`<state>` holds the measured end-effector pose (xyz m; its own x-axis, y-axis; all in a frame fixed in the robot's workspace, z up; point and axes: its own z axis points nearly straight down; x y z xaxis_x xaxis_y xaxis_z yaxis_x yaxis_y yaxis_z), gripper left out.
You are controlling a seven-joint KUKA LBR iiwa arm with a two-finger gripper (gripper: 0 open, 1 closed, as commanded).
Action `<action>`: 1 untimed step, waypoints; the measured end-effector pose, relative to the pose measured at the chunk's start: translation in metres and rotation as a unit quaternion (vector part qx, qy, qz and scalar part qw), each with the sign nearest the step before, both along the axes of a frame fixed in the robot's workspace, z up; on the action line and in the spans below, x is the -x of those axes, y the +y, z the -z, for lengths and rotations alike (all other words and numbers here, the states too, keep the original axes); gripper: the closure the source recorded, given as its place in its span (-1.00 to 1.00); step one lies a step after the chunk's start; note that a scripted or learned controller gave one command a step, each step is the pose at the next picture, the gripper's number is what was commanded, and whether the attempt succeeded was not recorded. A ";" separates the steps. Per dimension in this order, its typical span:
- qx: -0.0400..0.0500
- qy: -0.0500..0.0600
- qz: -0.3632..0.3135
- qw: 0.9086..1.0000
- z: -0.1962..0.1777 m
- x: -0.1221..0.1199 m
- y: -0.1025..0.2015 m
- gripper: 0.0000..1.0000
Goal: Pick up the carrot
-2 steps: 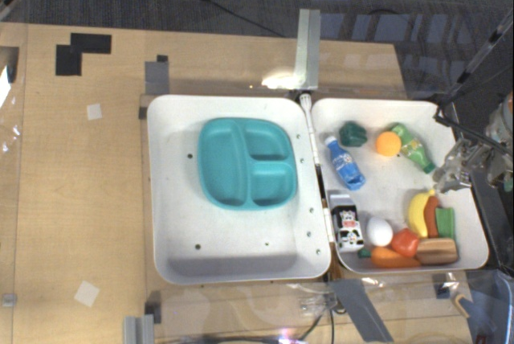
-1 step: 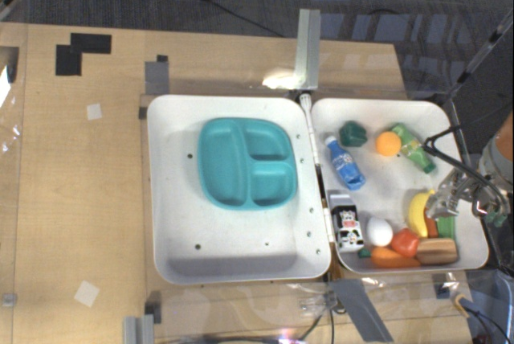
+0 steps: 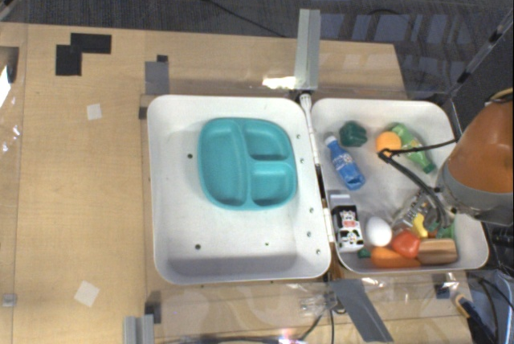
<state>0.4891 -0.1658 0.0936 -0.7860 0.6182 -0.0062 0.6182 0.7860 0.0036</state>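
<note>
2 bins: carrot [image 3: 388, 257] crowded at right bin's [image 3: 365, 111] near rim; pincer [image 3: 419, 215] state unclear.

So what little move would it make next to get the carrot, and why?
Probably a short shift toward the near wall of the right white bin, then down. The orange carrot lies against that wall, beside the red pepper-like toy and wooden block, while the gripper hangs just above and slightly beyond it. Crowding leaves little room, so I'd expect a careful descent.
</note>
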 end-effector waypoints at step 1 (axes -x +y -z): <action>0.003 -0.005 -0.026 1.000 -0.179 -0.001 -0.035 1.00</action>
